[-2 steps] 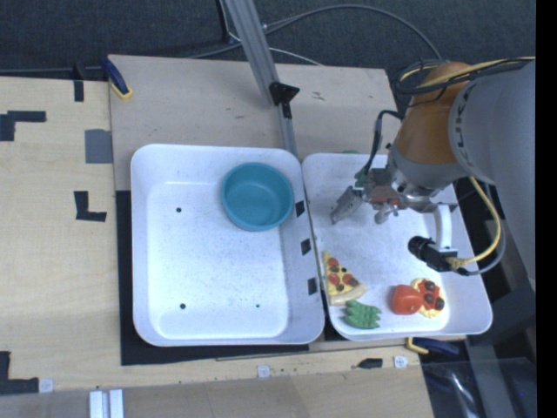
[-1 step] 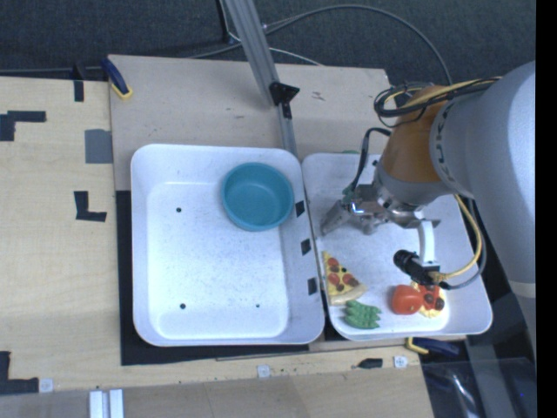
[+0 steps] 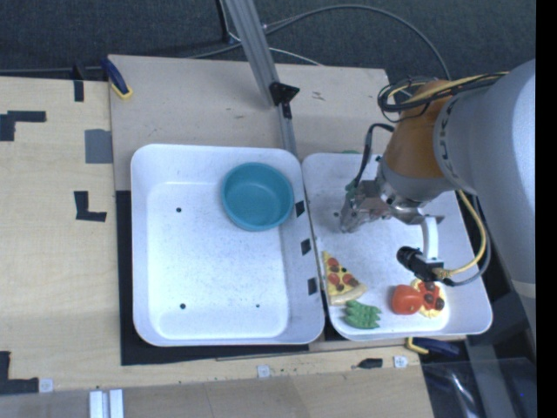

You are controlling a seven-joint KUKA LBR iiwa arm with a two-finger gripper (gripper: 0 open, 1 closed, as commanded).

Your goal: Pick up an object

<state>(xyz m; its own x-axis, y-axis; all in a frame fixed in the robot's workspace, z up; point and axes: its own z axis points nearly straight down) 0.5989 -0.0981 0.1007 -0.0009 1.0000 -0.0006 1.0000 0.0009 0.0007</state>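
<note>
My gripper [image 3: 346, 219] hangs low over the upper part of the right bin [image 3: 392, 249], its dark fingers pointing down toward bare bin floor. Nothing shows between them. Toy food lies at the near end of that bin: a pizza slice [image 3: 339, 279] by the left wall, a green leafy piece [image 3: 363, 315] below it, and a red tomato [image 3: 405, 300] beside a yellow and red piece [image 3: 431, 298]. A blue bowl [image 3: 257, 196] sits in the far right part of the left bin [image 3: 191, 259].
A grey pole [image 3: 261, 55] slants down from the top toward the gap between the bins. Cables [image 3: 452, 242] loop off the wrist over the right bin. A yellow and blue clip [image 3: 119, 81] lies on the bench's far left corner.
</note>
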